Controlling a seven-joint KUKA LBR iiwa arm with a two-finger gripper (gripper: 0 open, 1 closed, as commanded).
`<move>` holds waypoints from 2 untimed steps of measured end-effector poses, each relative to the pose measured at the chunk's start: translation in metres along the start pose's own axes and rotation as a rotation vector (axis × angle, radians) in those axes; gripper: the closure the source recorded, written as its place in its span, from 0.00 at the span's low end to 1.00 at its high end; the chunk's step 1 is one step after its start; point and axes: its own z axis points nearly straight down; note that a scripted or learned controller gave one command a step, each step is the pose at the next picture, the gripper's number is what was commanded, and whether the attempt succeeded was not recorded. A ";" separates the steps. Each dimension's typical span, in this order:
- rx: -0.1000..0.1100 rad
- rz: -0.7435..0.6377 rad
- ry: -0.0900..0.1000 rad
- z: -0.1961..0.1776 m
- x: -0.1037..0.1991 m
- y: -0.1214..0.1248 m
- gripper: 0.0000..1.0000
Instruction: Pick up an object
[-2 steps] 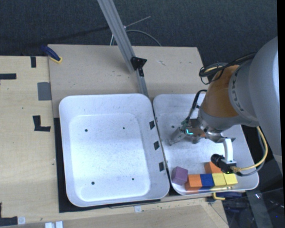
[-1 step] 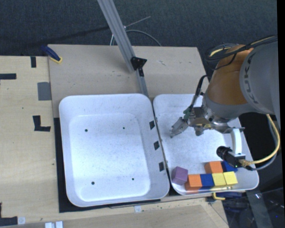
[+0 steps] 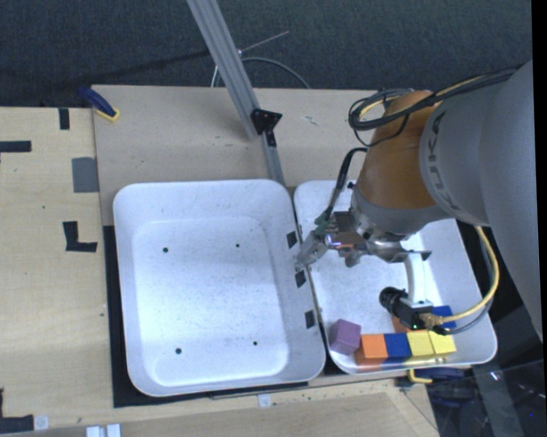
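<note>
The gripper point(image 3: 312, 248) is hovering by the right bin's point(image 3: 450, 271) left wall, well apart from the blocks point(image 3: 374, 346) crowding its near edge, so probably carrying nothing; its opening I cannot tell.

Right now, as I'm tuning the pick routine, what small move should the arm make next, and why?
Probably slide the gripper toward the near end of the right bin, to above the purple block. The gripper sits by that bin's left wall, away from the blocks. The purple block lies nearest, at the end of a row with the orange block, blue block and yellow block.
</note>
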 end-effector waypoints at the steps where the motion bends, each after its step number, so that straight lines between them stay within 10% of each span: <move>1: -0.006 0.003 -0.002 0.000 0.001 0.079 0.00; 2: 0.000 0.004 -0.005 -0.010 0.000 0.076 1.00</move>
